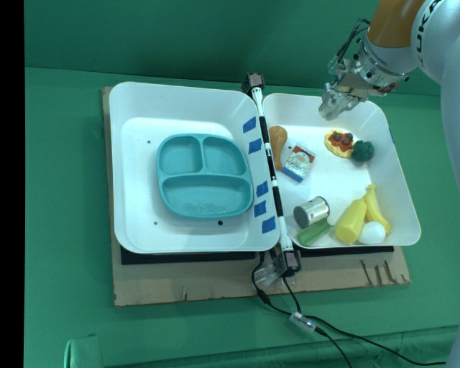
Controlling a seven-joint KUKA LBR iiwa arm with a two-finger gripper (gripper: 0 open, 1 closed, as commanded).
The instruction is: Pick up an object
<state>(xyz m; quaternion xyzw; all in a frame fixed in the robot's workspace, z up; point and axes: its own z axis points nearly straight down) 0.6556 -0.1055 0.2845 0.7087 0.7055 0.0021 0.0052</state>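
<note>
The claw (pixel 335 106) hangs over the far edge of the right bin (pixel 402 188), and I cannot tell how it is set. Nothing is picked yet; the closest things are the pizza slice (pixel 339 141) and broccoli (pixel 362 151) just nearer than the claw. It should probably drop straight onto one, clear of the bin wall

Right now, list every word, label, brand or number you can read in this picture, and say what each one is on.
No text here can be read for certain.
Arm: dark lettering runs along its grey shell, cut off by the picture edge and too blurred to read.
Small carton: colourful print, too small to read.
Tin can: no readable label.
Blue tape squares on the bin rim: blank.
</note>
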